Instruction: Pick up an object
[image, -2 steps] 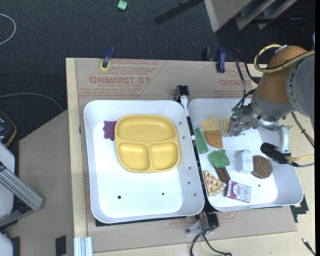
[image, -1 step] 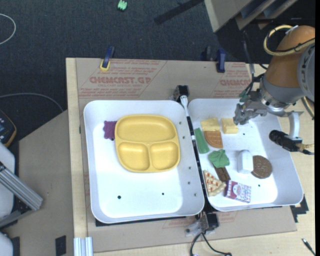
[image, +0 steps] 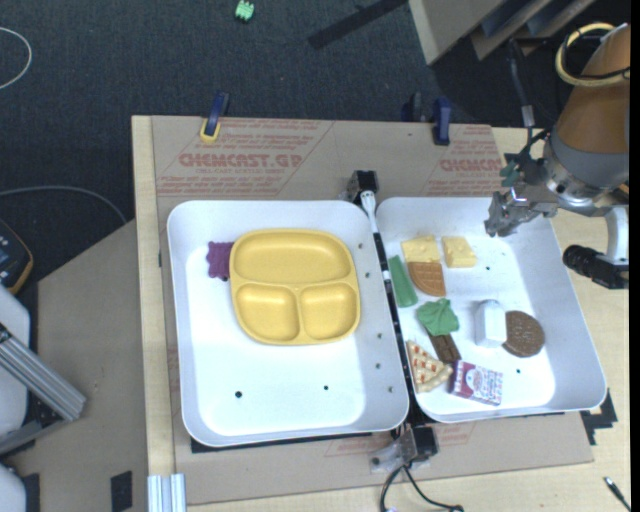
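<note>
The right bin (image: 560, 300) holds several toy foods: two pale yellow cheese blocks (image: 440, 250), a brown bread slice (image: 427, 277), a green stick (image: 402, 281), a green leafy piece (image: 438, 318), a white cup (image: 491, 322), a brown cookie (image: 523, 334), a pizza slice (image: 428, 367) and a red-and-white packet (image: 477, 382). My gripper (image: 505, 214) hangs over the bin's far right corner, right of the cheese blocks and apart from all the foods. Nothing shows between its fingers.
The left bin (image: 200, 380) carries a yellow divided plate (image: 296, 284) with a purple piece (image: 218, 259) at its left edge. Clamps (image: 211, 119) sit on the board's far edge. The arm's orange band (image: 595, 90) rises at the upper right.
</note>
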